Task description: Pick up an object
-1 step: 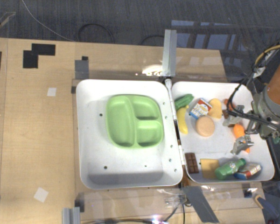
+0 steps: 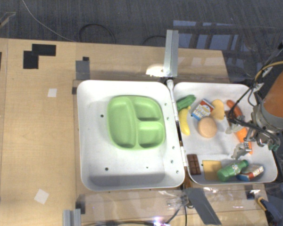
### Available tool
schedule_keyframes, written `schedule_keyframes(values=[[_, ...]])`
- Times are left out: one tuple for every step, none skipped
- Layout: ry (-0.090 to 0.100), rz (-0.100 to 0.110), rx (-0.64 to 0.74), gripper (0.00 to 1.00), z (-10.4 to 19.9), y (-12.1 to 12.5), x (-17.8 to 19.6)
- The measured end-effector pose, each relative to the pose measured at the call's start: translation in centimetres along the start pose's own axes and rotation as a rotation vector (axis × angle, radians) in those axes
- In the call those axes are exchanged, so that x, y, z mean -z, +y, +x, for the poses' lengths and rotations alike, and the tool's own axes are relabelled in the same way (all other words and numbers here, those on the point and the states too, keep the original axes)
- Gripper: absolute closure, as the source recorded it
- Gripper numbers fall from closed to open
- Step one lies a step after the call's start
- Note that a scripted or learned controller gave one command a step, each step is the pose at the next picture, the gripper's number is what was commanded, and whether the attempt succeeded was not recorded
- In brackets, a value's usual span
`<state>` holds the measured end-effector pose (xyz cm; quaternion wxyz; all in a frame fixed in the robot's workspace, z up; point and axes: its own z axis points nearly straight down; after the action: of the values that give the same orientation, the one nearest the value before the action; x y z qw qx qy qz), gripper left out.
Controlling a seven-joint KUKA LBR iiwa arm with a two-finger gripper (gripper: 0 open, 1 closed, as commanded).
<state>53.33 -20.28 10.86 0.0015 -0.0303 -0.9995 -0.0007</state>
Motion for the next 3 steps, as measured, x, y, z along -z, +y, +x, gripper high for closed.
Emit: schedule_keyframes(values=[[-0.017, 0.005, 0.061, 0.0, -1.8, -0.2, -1.9], [-0.035, 0.009, 0.068, 1.0, -2.4, 0.0, -0.4], [-0.034, 0.008, 0.069, 0.0, -2.4, 0.0, -0.4]])
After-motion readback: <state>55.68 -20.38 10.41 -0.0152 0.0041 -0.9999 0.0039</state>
